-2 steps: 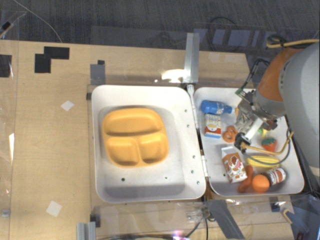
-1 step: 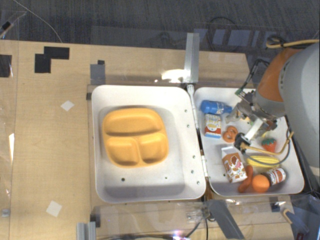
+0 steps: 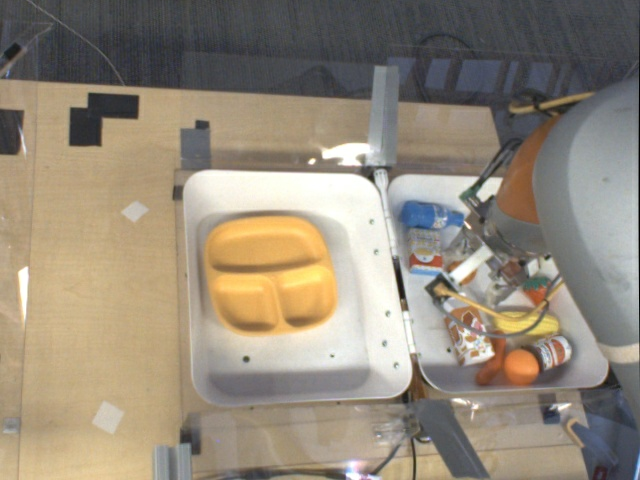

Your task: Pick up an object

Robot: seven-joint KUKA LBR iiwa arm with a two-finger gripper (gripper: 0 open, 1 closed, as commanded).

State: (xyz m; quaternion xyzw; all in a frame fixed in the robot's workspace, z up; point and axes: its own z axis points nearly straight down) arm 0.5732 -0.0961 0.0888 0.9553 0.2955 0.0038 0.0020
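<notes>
A: Item one, the tool?

B: Gripper (image 3: 492, 260), low over the right bin (image 3: 592, 366), hanging from the grey arm (image 3: 590, 218) that comes in from the right. Whether it is spread or pressed together I cannot tell; the wrist and clutter hide that part. Nothing is visibly pinched.

A: What lies nearest it?

B: Just left and near of it, a white-and-black packet (image 3: 462, 273). Below that, a banana (image 3: 510, 320) lying across the heap, and a brown carton (image 3: 468, 336) tilted at the pile's left. At the near edge, an orange ball (image 3: 521, 366), a small red piece (image 3: 489, 373) beside it, and a can with a red label (image 3: 553, 352). Toward the far left corner, a blue pouch (image 3: 425, 214) and a small white-and-red carton (image 3: 426, 256).

A: And farther out?

B: Left bin (image 3: 290, 373), holding a yellow divided tray (image 3: 270, 271) upright in its middle, well apart from the gripper.

A: Status of the pick?

B: Judged not done. Every candidate object rests in a bin; none is seen lifted. The gripper appears placed for a grasp among the right bin's pile. Remaining: close on one item and raise it clear.
</notes>
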